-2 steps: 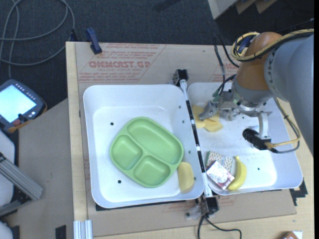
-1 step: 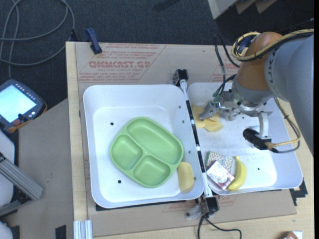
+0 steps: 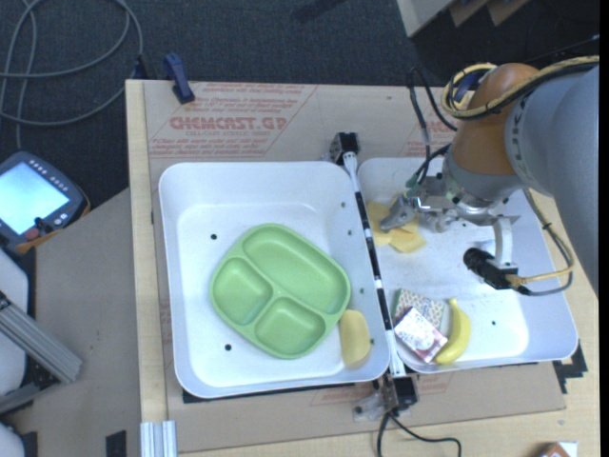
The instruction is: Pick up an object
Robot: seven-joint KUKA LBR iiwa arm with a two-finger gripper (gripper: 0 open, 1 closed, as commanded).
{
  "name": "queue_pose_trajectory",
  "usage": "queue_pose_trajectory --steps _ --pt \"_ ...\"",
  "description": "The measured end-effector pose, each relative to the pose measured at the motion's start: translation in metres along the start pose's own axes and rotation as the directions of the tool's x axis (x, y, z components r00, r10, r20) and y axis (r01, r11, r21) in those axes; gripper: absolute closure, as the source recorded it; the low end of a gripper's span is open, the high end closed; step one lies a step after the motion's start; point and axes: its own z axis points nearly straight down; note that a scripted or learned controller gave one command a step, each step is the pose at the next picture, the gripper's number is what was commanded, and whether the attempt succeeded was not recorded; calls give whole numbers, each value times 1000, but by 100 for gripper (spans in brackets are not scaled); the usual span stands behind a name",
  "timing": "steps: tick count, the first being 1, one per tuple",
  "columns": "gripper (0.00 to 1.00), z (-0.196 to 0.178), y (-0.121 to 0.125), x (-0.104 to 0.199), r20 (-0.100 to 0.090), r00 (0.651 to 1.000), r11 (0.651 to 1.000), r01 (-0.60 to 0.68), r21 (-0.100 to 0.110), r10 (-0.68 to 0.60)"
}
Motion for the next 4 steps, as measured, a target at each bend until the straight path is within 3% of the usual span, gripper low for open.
queue_pose_trajectory --steps 3,4 --pt "0 0 -6 -1 0 1000 1000 0 0 0" --pt "0 2 -72 -16 0 1000 1000 0 7 0"
